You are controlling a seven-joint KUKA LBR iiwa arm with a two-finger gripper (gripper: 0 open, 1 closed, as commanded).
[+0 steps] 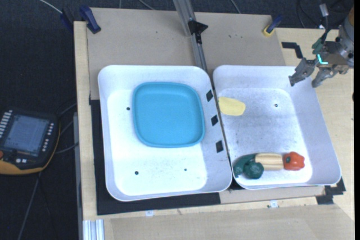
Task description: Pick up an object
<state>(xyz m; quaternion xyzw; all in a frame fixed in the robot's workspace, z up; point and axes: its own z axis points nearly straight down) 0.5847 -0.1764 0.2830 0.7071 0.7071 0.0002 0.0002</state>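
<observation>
Hovering over the far right corner of the right bin (320,115), the gripper (309,76) hangs with its two fingers spread apart and nothing between them. A yellow piece (232,105) lies near the bin's far left side, close to the divider. Along the near wall sit a green lump (248,168), a tan roll (269,161) and a red tomato-like item (293,161), touching in a row, well apart from the gripper. A blue plate (169,114) rests in the left bin (115,177).
</observation>
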